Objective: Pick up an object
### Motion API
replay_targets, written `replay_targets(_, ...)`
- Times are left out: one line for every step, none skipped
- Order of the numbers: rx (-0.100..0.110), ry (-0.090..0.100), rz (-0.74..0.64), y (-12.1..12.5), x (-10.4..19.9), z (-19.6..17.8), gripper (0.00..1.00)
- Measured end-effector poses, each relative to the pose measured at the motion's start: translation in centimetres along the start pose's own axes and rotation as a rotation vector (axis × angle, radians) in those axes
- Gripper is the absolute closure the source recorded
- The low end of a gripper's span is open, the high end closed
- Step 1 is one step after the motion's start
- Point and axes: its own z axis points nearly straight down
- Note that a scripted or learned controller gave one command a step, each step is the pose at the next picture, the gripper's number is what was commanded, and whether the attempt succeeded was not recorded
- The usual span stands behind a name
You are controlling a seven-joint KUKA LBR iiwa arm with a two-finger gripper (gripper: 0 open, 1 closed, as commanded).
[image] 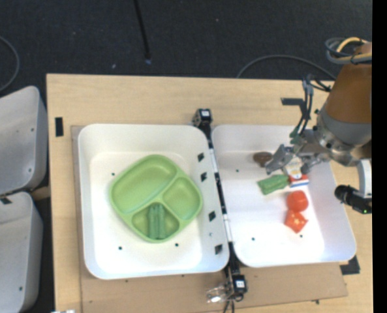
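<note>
In the right bin (265, 240) lie a green block (272, 184), a small red, white and blue item (298, 180), two red pieces (297, 201) (295, 222) and a brown lump (263, 156). My gripper (291, 167) hangs over the upper middle of this bin, just above the green block and the small striped item. Its fingers look spread, and nothing shows between them. The arm's orange band (350, 96) rises at the right.
The left bin (92, 240) holds a green divided plate (141, 188) with a green stick (156, 220) in its lower compartment. A ridge with black clips (214, 194) divides the bins. White chairs (10, 149) stand at the left.
</note>
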Motion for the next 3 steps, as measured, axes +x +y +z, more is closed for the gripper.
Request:
replay_targets(-0.013,-0.002,-0.003,0.3,0.0,-0.8,0.0)
replay_targets(-0.008,-0.002,-0.001,-0.1,0.6,5.3,0.0)
replay_targets(-0.01,-0.002,-0.001,0.5,1.1,9.9,0.0)
